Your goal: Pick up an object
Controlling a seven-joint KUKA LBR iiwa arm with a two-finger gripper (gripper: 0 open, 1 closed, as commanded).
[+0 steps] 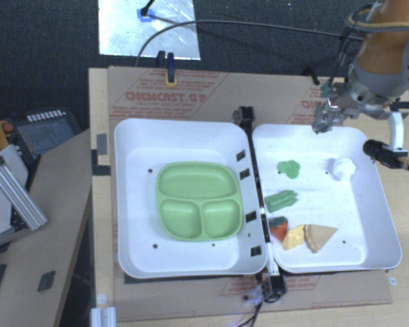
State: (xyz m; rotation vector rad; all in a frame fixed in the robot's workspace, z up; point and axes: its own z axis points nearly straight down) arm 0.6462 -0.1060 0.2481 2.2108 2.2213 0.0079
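The right white bin (368,234) holds several small objects: a green leafy piece (289,168), a green pod-like piece (281,199), a white lump (341,168), a red-orange piece (278,227), a yellow wedge (294,238) and a tan wedge (320,235). My gripper (323,122) hangs over the back edge of that bin, up and to the right of the green leafy piece, well apart from every object. Nothing shows between its tips.
The left white bin (133,148) carries a green three-compartment tray (196,201). A black divider (252,182) runs between the bins. A cardboard sheet (191,94) lies under both. A foil sheet (148,17) with cables lies at the back.
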